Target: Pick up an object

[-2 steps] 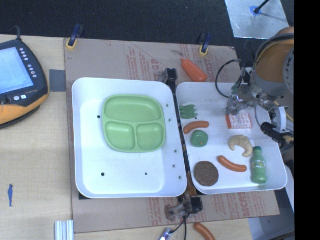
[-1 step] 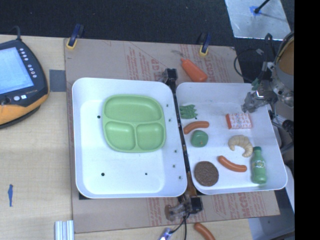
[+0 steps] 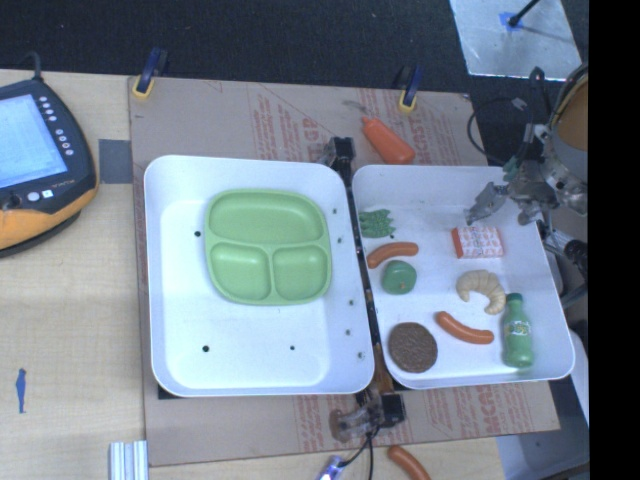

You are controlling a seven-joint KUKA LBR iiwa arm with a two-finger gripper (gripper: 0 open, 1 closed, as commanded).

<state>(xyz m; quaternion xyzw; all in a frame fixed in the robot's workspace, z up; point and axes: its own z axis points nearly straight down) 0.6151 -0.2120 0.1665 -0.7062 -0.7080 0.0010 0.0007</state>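
Camera view, right bin point(image 3: 556, 298): the pincer point(image 3: 492, 204) is hanging over the bin's upper right part, its grey fingers spread apart and gripping nothing. Items sitting in this bin:
- red-and-white packet point(image 3: 478, 240), lying just below the pincer, nearest item to it, not touching it; squarish, red with pale print
- croissant point(image 3: 482, 289), lying below the packet; tan, curved
- green bottle point(image 3: 517, 332), lying near the right wall; white label band, dark cap
- orange-red sausage point(image 3: 463, 328), lying slantwise left of the bottle
- second sausage point(image 3: 392, 254), lying near the left wall
- green round fruit point(image 3: 399, 277), sitting just under that sausage
- leafy green piece point(image 3: 377, 223), lying at upper left
- brown round patty point(image 3: 412, 347), lying at lower left

Left bin point(image 3: 170, 298): holding a green divided plate point(image 3: 268, 245)

Counter point(image 3: 70, 318): an orange carrot point(image 3: 387, 141) is lying above the right bin; a handheld controller point(image 3: 40, 163) is resting at the far left
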